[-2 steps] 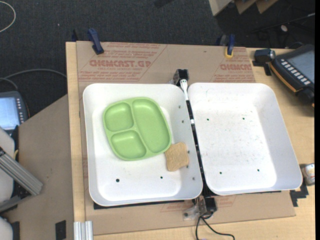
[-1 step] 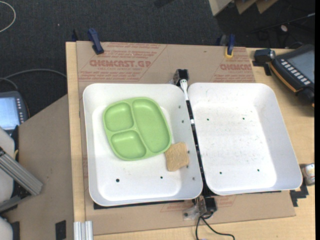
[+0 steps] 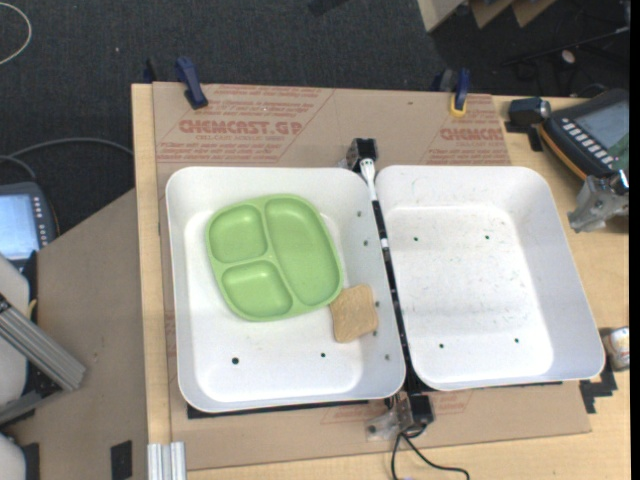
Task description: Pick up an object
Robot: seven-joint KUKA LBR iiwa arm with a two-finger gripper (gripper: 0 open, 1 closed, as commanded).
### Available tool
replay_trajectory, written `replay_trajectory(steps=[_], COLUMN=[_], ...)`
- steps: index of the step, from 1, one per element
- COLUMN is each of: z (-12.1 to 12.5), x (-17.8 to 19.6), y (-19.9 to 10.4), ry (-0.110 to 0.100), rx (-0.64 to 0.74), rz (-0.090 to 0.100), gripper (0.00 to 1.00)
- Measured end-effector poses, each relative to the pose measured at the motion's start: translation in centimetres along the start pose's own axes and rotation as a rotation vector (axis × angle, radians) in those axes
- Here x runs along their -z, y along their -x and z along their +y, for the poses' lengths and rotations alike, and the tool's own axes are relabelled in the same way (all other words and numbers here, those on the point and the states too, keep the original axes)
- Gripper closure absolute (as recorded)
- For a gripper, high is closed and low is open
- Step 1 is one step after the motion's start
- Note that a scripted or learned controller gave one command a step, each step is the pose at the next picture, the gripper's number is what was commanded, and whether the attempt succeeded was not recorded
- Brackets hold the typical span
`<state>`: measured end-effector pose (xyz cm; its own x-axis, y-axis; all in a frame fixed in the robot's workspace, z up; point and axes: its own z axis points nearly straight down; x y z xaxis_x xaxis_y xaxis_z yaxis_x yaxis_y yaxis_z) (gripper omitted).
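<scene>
Picking had not begun: green plate [image 3: 274,258] and tan sponge [image 3: 354,313] lay in left bin [image 3: 190,268]; gripper state I could not tell. Next move needed a descent.

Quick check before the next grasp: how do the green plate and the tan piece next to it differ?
The green plate is far larger than the tan piece. The plate is bright green with three compartments; the tan piece is a plain, flat, roughly square slab. The plate sits mid-bin; the tan piece lies at its lower right edge. Both rest in the left bin.
</scene>
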<state>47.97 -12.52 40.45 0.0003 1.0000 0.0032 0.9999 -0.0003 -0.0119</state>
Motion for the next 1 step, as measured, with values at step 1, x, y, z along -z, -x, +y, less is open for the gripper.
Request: replay_trajectory(steps=[1], z=[3.60], x=[13.93], y=[-3.63], ry=[0.031], rx=[0.006], rz=[-0.006], gripper=[1.00])
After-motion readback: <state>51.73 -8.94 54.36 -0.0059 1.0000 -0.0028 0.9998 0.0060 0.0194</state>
